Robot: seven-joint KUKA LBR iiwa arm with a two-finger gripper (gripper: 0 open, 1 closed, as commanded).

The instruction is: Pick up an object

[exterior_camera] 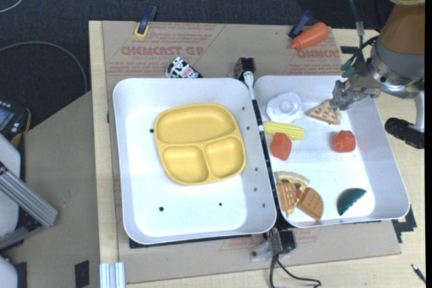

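Gripper low at 1 o'clock of right bin, over pizza slice; jaw state cannot tell. Risk: thin flat slice slips free, or tips nudge white cup at 9 o'clock.

Two white bins and a handful of toy food

One yellow divided plate sits in the left bin. The right bin holds seven pieces: one white lid-like piece, one pizza slice, one corn cob, two red pieces, one waffle, one dark green piece.
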